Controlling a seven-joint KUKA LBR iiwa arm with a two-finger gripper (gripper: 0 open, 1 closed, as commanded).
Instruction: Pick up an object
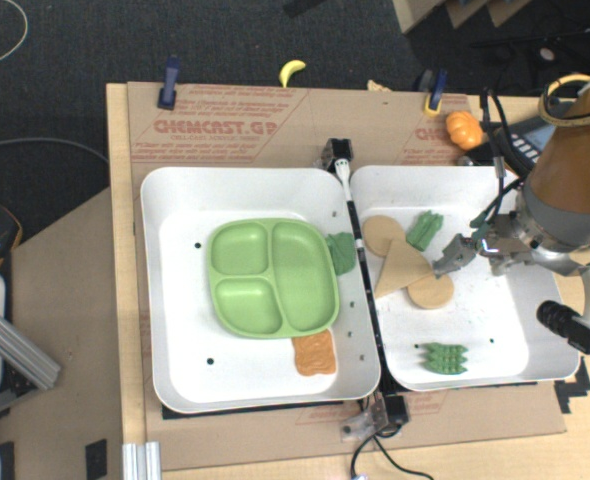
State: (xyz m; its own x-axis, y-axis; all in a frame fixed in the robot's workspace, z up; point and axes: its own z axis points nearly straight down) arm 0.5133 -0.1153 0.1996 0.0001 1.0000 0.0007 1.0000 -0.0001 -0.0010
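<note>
1. Two shallow white bins sit side by side on a brown board: the left bin (165, 298) and the right bin (515, 338).
2. The arm (570, 168) reaches in from the right and hangs over the right bin, with its gripper (453, 256) low near the bin's middle.
3. The gripper points left, toward the tan pieces, and its tip sits just right of them. At this slant I cannot tell if it is released or clenched, and nothing is seen between its parts.
4. The tan wooden pieces (400, 268) lie in the left half of the right bin: a round one at the far end, a wedge in the middle, and a round disc at the near end. Together they run from far left to near right.
5. A green toy piece (425, 230) lies just right of the far round piece, its long axis slanting from near left to far right.
6. Another green ridged piece (443, 358) lies near the front of the right bin, well apart from the gripper, with its long axis running left to right.
7. In the left bin a green divided plate (273, 276) sits in the middle.
8. An orange piece (315, 353) lies just at the plate's near edge.
9. A dark green piece (343, 252) rests at the plate's right edge, beside the wall between the bins.
</note>
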